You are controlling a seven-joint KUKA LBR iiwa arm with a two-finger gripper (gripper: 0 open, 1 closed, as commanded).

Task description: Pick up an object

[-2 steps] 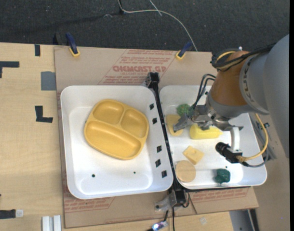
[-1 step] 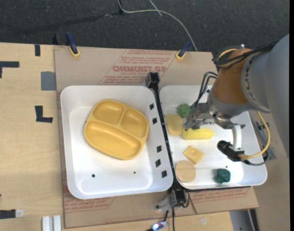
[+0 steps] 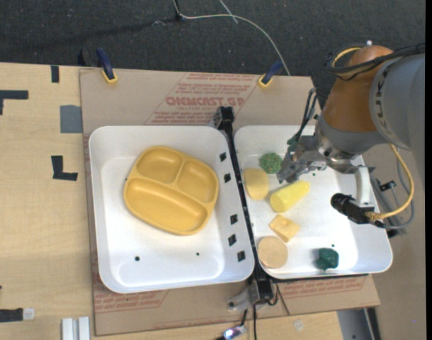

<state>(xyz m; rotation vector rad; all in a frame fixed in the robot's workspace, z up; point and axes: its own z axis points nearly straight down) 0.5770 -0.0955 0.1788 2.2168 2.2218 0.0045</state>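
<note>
Plywood bench under a slanted overhead camera, with a cardboard sheet [image 3: 202,98] clamped on it and two white bins on that; the left bin [image 3: 106,190] carries a yellow divided tray [image 3: 172,188], and the right bin [image 3: 372,250] is where I have the arm [image 3: 365,98] working. From my seat the gripper [image 3: 295,167] sits low over the top middle of that bin, its tip just above the yellow cylinder [image 3: 289,196] and just beside the green lump [image 3: 270,162]; whether the jaws are apart or together I cannot tell, and I see nothing between them, so I count nothing as held. Nearby lie a pale yellow round [image 3: 256,183], a wedge [image 3: 284,227], a tan disc [image 3: 272,251] and a dark green piece [image 3: 327,258]. My worry is crowding; the cylinder, the lump and the round are close together, so a descent could land on an edge and shove one aside rather than straddle it; the cylinder lies tilted and looks apt to roll out of a pinch; a grab between two things may close on neither; the lump looks soft and uneven, so a grip could slip.
</note>
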